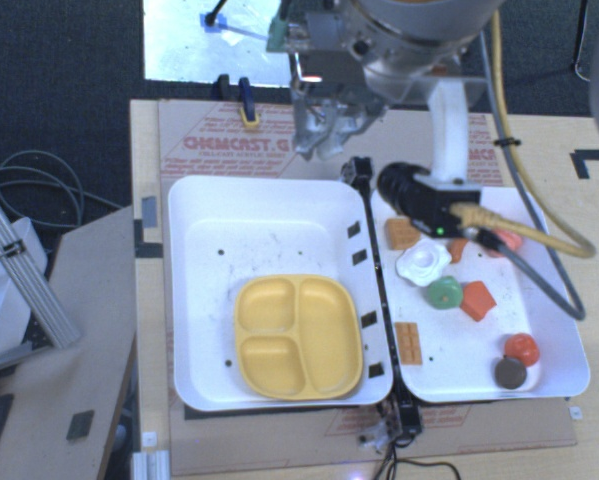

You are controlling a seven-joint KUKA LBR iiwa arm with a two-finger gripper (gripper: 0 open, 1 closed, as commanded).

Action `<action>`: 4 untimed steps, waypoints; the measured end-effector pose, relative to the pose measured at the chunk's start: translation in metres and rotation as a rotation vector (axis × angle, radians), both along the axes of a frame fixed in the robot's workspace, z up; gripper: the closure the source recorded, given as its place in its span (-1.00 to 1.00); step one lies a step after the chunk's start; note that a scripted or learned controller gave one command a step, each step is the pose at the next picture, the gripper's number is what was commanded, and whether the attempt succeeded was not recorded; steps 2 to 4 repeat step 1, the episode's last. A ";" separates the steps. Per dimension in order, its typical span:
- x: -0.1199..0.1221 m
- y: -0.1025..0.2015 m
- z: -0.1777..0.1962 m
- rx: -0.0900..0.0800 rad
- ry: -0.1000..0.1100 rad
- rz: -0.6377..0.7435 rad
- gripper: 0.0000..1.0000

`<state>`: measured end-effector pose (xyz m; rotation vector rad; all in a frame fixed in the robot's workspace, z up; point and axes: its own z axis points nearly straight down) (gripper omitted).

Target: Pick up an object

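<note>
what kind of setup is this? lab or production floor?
Most likely a robotics lab test bench: two shallow white plastic bins side by side on taped-down cardboard, small toy food pieces and a yellow divided plate as props, loose cables on dark carpet.

Gripper above the bins; yellow tray left.

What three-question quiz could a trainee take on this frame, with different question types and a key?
1. True or false: the yellow three-compartment plastic tray lies in the right white bin.
2. Which item sits nearest the right bin's near right corner? A) brown round piece B) white fried-egg toy C) green round toy
3. Fill in: the orange waffle-patterned rectangle lies beside the ____ between the two bins.

Key: 1 false, it lies in the left white bin; 2 A; 3 divider.
</note>
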<state>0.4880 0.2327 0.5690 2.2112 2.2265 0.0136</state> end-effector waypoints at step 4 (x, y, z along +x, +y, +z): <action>0.000 0.000 0.011 0.001 -0.002 0.001 1.00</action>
